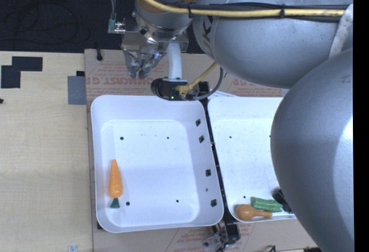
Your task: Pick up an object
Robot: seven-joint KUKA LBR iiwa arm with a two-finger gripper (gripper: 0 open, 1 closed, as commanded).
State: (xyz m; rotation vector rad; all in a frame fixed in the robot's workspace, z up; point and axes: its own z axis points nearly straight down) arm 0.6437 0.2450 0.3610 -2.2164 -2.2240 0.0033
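Toy carrot (115, 179): I see it lying in the left bin (102, 130), close to that bin's left wall and toward its near corner. Its orange body runs lengthwise from far to near, with the small green stalk end pointing toward the near rim. It rests flat on the bin floor, apart from every other item.

Gripper (140, 70): I see it hanging above the bench beyond the far rim of the left bin, over the brown board with red lettering (115, 80). It is well apart from the carrot. From this slanted view I cannot tell whether its pincer is released or clenched; nothing shows between its tips.

Arm (271, 20): its grey bulk fills the upper right and right side of my view, with a yellow cable (242, 12) running across it. It covers much of the right bin (242, 130).

Right bin contents: near its near rim I see a green item (266, 205) lying just beside an orange-tan, pear-like item (251, 212). The two appear to touch.

Divider: a black strip (209, 153) runs between the two bins from far to near.
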